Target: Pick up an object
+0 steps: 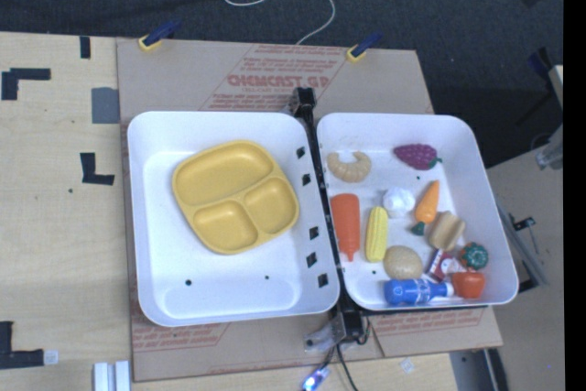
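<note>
While the claw's state cannot be told, toy foods crowd the right bin (476,151), a carrot (345,224) and corn cob (376,233) lying near its left wall, loosely scattered for picking.

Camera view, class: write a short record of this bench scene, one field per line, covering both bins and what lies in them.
left bin: holds a yellow tray with three compartments
right bin: holds toy food
near the divider: orange sausage, corn cob beside it
far side: croissant, purple grapes
middle: carrot, small white piece
near edge: blue bottle, potato, tomato
under the bins: cardboard sheet, clipped at its far corners
</note>
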`<state>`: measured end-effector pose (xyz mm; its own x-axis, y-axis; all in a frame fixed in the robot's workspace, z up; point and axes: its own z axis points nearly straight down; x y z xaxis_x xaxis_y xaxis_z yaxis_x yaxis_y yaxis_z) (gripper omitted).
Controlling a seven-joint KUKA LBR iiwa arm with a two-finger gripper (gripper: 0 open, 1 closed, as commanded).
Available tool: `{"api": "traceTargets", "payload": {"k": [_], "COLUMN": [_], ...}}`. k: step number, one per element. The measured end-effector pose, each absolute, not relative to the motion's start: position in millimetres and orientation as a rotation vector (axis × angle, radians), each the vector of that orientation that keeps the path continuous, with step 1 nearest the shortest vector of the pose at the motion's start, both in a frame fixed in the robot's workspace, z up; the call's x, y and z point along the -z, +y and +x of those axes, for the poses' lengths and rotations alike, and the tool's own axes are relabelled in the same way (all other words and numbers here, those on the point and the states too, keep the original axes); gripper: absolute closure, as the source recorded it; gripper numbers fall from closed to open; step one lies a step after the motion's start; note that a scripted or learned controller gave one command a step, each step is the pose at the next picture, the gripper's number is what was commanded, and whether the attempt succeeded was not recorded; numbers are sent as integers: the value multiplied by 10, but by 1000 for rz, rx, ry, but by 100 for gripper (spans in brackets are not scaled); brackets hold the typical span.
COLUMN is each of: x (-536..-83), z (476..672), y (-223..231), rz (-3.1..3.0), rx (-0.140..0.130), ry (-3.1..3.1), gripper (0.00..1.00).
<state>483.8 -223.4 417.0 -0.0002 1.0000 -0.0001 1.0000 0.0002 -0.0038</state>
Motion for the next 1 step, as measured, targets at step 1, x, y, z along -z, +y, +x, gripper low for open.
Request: {"api": "traceTargets", "payload": {"k": [1], "x": [-4560], "z": [4842], "y": [-2237], "rz": [-2223], "rx": [2], "ry": [-2226], "gripper": [100]}}
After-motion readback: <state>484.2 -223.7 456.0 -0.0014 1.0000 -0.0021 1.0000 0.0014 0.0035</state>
